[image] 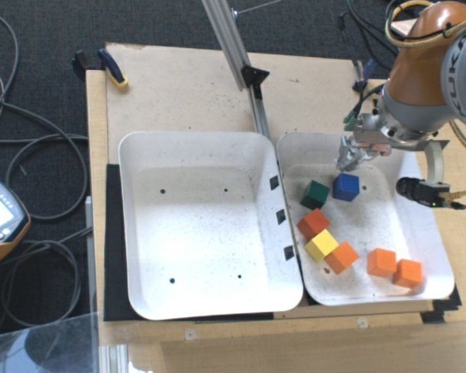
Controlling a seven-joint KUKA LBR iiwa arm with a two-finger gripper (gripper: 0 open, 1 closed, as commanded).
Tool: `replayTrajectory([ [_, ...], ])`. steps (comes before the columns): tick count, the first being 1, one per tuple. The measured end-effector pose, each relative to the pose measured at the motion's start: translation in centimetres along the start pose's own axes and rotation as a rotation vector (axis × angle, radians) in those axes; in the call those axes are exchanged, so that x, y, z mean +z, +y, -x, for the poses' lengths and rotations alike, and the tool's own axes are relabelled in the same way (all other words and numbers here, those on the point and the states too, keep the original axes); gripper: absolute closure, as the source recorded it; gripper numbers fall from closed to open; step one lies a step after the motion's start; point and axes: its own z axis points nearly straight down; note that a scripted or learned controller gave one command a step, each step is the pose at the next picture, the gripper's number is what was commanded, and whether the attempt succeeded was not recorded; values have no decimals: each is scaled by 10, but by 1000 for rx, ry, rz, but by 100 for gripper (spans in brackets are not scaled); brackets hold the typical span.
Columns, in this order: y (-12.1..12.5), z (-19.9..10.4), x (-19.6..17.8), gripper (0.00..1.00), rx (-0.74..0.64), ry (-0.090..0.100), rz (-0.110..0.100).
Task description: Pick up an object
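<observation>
1. The step in hand looks like the approach. The end effector hangs in the right bin, just above and at about 11 o'clock of the blue cube. Nothing sits between its fingers, and whether they are spread or closed I cannot tell.
2. The likeliest target is that blue cube, near the bin's 12 o'clock end, with the dark green cube just beside it at 9 o'clock.
3. The next move probably calls for a small shift toward 5 o'clock to centre over the cube, then a straight descent.
4. Room: the green cube crowds one side, while the 3 o'clock side is open floor. The red cube, yellow cube and three orange cubes lie toward 6 o'clock, apart from it.
5. The left bin offers wide open floor.
</observation>
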Motion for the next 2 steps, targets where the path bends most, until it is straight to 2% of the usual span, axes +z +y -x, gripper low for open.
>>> replayTrajectory([
  [1,-16,-62,-7,100,-6,3,-8],
  [2,-33,-110,-1,100,-4,2,-10],
])
